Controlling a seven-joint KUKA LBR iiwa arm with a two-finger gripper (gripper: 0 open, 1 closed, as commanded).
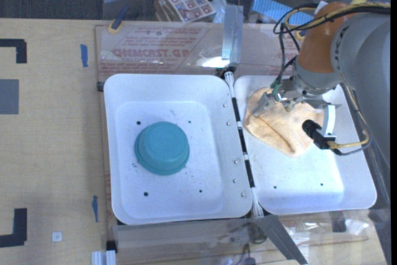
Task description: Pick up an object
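A teal upturned bowl sits in the middle of the left white bin. A crumpled yellow-tan cloth lies in the upper part of the right white bin. My gripper hangs low over the cloth's upper edge, under the grey arm with its orange band. A fold of the cloth near the gripper looks slightly raised, but I cannot tell whether it is held.
A black cable connector dangles from the wrist over the cloth's right side. Clear plastic sheeting and boxes lie behind the bins. The wooden bench surface stretches to the left with black and blue tape marks.
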